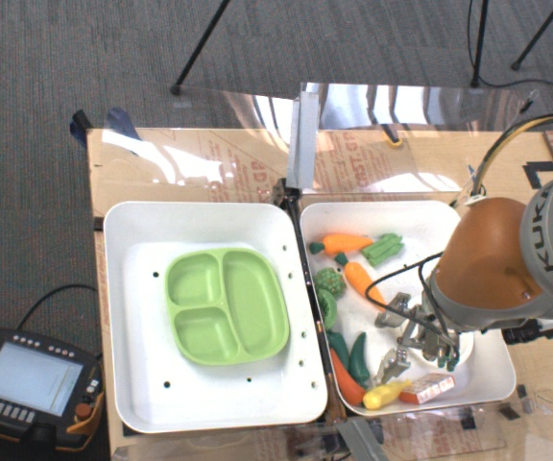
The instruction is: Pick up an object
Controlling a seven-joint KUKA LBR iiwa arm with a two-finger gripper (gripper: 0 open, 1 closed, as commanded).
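Observation:
My gripper (pixel 398 339) hangs low over the front part of the right bin (pixel 478 221), below the orange band of the arm (pixel 483 257). Its two fingers stand apart, open, with nothing between them. Just under and in front of it lie a yellow toy (pixel 388 395) and a small red-and-white box (pixel 428 388). To its left are a dark green pod (pixel 358 358) and an orange carrot (pixel 347 379). Farther back lie another carrot (pixel 363 281), a broccoli piece (pixel 329 282), a third carrot (pixel 346 244) and a light green vegetable (pixel 382 249).
The left bin (pixel 132 229) holds a light green divided plate (pixel 227 305). A raised divider (pixel 300 257) separates the two bins. A teach pendant (pixel 27 380) lies on the floor at the lower left. Tripod legs stand behind the bench.

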